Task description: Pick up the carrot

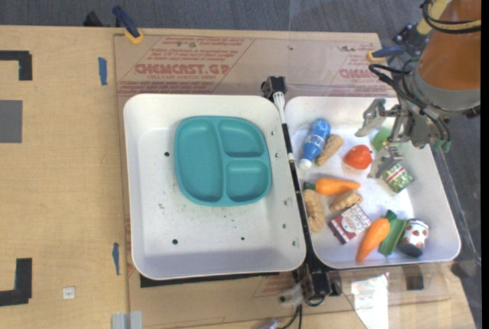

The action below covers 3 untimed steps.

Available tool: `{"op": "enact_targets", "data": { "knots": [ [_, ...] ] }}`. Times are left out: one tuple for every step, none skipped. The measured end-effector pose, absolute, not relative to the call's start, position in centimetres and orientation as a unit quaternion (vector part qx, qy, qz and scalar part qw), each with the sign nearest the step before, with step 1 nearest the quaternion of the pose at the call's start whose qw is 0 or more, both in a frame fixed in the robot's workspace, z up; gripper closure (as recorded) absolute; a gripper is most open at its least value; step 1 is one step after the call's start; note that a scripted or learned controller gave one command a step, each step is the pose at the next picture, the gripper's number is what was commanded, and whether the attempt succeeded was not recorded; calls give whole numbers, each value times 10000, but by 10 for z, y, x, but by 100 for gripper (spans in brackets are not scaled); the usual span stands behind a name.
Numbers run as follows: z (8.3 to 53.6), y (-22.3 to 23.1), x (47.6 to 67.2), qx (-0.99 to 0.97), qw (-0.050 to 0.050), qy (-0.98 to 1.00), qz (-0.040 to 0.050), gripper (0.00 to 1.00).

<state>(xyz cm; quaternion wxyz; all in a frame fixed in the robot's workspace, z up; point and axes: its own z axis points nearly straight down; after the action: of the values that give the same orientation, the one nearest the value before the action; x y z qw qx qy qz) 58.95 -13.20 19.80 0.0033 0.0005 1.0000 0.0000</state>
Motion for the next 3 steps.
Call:
{"op": "enact_targets", "data": {
  "knots": [
    [105, -99, 554, -323, 151, 9994, -24, 0],
    [91, -96, 543, 1393, 79, 9902, -14, 0],
    [90, -101, 558, 3699, 68, 9290, 27, 0]
  ]
}}
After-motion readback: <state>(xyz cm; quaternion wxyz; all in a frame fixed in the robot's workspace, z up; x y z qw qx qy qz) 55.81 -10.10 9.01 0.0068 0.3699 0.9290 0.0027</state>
